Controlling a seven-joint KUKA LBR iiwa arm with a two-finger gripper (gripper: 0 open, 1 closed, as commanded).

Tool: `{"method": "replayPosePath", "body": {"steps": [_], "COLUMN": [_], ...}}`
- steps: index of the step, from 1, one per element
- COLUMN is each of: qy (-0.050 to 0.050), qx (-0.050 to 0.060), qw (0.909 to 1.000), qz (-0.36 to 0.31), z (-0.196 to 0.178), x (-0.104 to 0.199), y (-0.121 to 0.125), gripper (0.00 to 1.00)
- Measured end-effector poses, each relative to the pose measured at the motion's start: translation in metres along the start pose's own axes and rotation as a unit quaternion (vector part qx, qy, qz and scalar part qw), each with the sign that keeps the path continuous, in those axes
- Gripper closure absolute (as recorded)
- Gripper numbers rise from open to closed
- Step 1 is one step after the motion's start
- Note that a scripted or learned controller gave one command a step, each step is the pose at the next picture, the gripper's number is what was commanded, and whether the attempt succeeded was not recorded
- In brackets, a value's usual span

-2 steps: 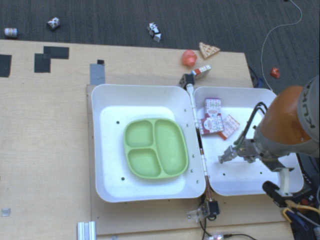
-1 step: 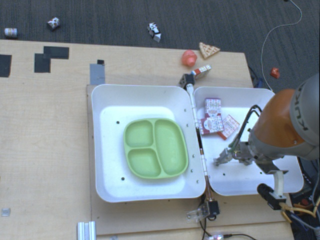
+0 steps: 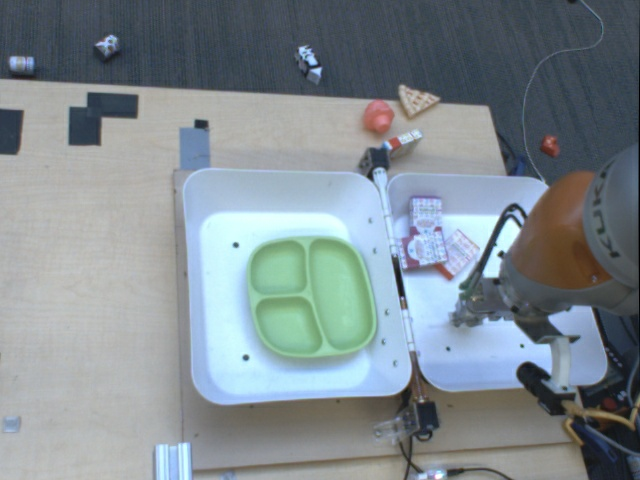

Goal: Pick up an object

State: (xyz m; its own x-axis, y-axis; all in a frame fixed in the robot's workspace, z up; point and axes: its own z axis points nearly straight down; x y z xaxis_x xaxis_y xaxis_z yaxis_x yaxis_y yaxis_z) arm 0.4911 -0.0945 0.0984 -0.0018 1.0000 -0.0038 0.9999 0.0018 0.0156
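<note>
While the arm reaches low into the right bin point(image 3: 440, 368), its gripper point(image 3: 466, 313) sits over bare white floor, and I cannot tell whether it is released or clenched, nor see anything in it. The likeliest things to pick, a cluster of pink-and-white packets point(image 3: 432, 238), lie near the bin's far edge, apart from the gripper; the left bin point(image 3: 215, 298) bears a green divided tray point(image 3: 312, 296). I judge this the approach step: the next move calls for shifting toward the packets and closing on one.
</note>
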Motion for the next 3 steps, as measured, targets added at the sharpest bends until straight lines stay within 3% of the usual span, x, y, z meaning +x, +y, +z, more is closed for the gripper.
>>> {"method": "replayPosePath", "body": {"steps": [1,2,3], "qy": [0.0,0.0,0.0], "qx": [0.0,0.003,0.0], "qw": [1.0,1.0,1.0], "qz": [0.0,0.001,0.0], "z": [0.0,0.011,0.0], "x": [0.0,0.01,0.011], "y": [0.0,-0.003,0.0], "gripper": [0.0,0.0,1.0]}}
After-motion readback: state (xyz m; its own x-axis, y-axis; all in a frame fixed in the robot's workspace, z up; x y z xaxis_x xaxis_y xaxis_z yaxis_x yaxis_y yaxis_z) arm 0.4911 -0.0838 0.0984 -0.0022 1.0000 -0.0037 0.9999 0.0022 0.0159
